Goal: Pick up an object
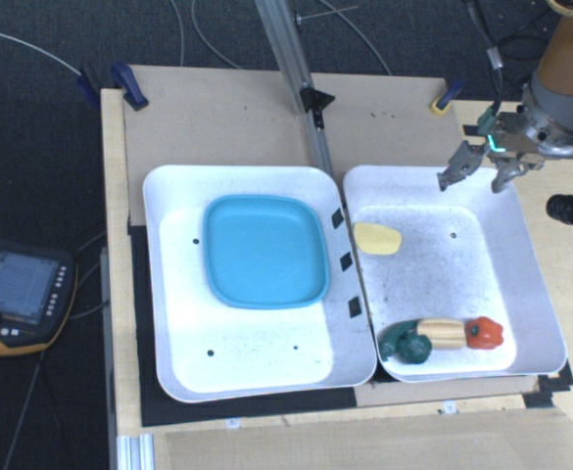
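My gripper (482, 174) hangs over the back edge of the right bin (521, 262), its two fingers spread open with nothing between them. In that bin a pale yellow piece (377, 239) lies near the left wall, well to the left of the gripper. Along the bin's front wall sit a dark green object (405, 345), a tan cylinder (442, 333) and a red tomato-like object (484, 333), touching in a row.
The left bin (168, 262) holds a blue square plate (266, 251). A metal pole (291, 47) slants down between the bins at the back. A handheld controller (17, 292) lies off the bench at left.
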Controlling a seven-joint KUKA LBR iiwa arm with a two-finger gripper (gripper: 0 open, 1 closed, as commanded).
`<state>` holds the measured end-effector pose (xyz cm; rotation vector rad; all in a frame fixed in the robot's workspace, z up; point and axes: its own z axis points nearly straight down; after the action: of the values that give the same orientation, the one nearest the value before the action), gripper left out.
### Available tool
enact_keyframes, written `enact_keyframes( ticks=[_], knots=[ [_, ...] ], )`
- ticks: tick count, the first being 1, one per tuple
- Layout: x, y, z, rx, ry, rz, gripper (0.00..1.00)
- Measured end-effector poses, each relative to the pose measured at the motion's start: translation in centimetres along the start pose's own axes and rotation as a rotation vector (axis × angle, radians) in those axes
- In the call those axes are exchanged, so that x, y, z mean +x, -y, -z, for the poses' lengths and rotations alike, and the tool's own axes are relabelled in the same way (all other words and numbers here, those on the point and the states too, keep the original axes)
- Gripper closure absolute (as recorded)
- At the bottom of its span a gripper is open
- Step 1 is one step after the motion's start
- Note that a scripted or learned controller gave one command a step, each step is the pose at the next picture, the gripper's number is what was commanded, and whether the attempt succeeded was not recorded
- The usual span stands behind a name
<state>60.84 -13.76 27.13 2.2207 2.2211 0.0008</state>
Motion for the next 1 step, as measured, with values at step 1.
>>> enact_keyframes(
  ticks=[1],
  knots=[
    [0.0, 0.0, 0.0, 0.0, 0.0, 0.0, 0.0]
  ],
)
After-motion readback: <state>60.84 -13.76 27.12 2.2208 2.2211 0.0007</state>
